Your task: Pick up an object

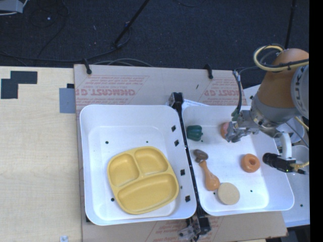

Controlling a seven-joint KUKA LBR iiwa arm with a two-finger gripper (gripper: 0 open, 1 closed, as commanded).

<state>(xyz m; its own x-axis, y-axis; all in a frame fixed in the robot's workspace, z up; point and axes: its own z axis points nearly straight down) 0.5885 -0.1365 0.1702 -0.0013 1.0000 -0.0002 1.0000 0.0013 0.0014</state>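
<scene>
My gripper [232, 135] hangs low over the back of the right bin [275, 198], coming in from the right. A small pink-orange object [223, 129] lies right against its left side, partly hidden by it. I cannot tell whether it sits between the fingers. A dark green object [194, 132] lies further left by the divider. An orange ring [250, 163] rests to the right of the gripper and nearer the front. A brown-headed orange utensil [206, 171] and a beige disc [228, 193] lie toward the front.
The left bin [96, 135] holds a yellow divided plate [143, 179]. A black divider clip strip [182, 150] runs between the bins. Cardboard [126, 87] lies under both bins.
</scene>
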